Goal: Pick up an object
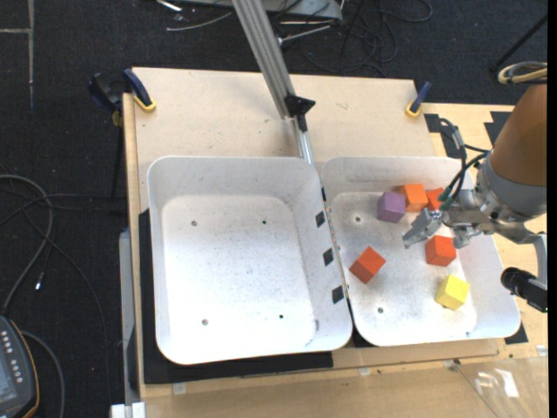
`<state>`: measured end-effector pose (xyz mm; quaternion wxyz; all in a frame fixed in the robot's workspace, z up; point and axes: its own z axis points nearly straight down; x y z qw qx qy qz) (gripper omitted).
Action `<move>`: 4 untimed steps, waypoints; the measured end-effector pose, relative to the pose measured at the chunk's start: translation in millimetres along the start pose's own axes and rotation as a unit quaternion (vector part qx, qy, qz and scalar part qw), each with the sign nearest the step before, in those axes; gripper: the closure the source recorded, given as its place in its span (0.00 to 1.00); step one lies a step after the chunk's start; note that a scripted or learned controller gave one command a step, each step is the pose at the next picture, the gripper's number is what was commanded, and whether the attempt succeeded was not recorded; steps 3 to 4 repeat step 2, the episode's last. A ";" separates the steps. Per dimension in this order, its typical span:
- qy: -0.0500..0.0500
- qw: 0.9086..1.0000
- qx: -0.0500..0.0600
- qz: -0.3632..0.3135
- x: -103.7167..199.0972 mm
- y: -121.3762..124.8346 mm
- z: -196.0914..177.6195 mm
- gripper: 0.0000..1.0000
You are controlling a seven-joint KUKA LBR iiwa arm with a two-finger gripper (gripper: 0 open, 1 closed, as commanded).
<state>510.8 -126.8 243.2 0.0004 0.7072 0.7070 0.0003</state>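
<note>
A pale wooden bench (226, 111) stands on dark carpet strewn with black cables, with clamps at its far corners and a slanted metal pole (265, 46) rising from its back edge. Two shallow white bins sit side by side on it: the left bin (174, 198) and the right bin (365, 181), their inner walls touching. The arm (522, 155) reaches in from three o'clock, and its gripper (432, 225) hangs low over the right bin, near that bin's centre-right. Its fingers look parted, one grey finger (419, 229) jutting toward nine o'clock, with nothing seen between them. An orange-red cube (440, 250) lies just at the gripper's five o'clock, close beside it. A purple cube (392, 205) sits at its ten o'clock, touching or almost touching an orange cube (415, 196) at eleven o'clock. A second red cube (367, 264) lies well apart toward eight o'clock, and a yellow cube (451, 292) rests at six o'clock near the bin's front wall.
</note>
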 end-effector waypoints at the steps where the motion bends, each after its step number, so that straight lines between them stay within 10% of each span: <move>1: -0.002 1.000 0.000 0.001 -49.2 63.1 38.8 0.00; 2: 0.000 1.000 0.001 -0.003 -46.2 168.6 141.1 0.00; 4: 0.000 1.000 0.001 -0.003 -46.2 168.6 141.1 0.00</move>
